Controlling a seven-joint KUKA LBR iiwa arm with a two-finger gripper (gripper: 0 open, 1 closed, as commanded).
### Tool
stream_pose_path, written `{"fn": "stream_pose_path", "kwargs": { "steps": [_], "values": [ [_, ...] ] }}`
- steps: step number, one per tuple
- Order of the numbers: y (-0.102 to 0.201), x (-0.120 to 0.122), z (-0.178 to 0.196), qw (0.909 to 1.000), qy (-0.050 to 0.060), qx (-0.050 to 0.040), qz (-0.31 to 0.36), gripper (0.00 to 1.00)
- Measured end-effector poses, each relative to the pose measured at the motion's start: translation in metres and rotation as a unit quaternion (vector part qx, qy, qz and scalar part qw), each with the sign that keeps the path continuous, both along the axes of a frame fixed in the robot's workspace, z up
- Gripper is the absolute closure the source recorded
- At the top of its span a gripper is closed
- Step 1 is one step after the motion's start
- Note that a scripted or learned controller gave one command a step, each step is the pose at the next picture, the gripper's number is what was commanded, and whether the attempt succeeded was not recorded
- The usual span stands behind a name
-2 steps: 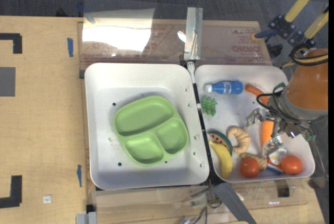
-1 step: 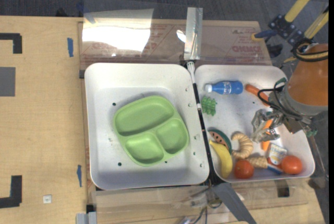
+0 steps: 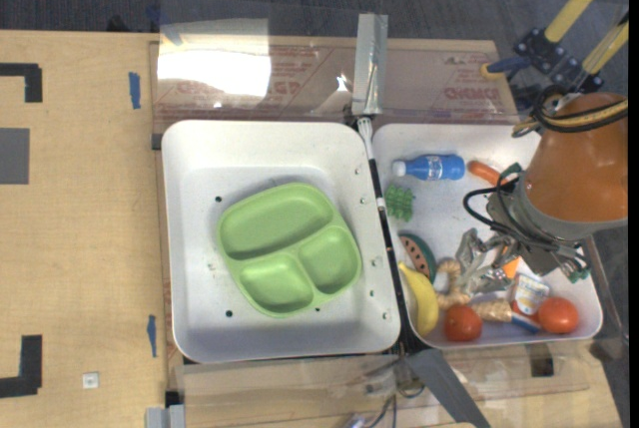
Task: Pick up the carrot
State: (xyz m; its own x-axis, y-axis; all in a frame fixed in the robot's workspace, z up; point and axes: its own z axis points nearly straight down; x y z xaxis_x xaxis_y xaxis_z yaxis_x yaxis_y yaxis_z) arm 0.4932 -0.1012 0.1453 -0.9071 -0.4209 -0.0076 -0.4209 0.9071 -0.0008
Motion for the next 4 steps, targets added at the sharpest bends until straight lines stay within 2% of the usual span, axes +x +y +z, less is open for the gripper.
{"fn": "stream_pose_path", "kwargs": {
  "steps": [1, 2, 3, 4],
  "values": [
    [-0.071, 0.028, -0.054, 0.9911, -0.007, -0.0052, 0.133, 1.0],
    [-0.071, 0.026, -0.055, 0.9911, -0.003, -0.0044, 0.133, 0.0],
    [-0.098, 0.0, -0.056, 0.9976, -0.003, -0.0007, -0.069, 0.0],
    [-0.084, -0.002, -0.055, 0.9841, -0.002, -0.0017, -0.177, 0.0]
  ]
}}
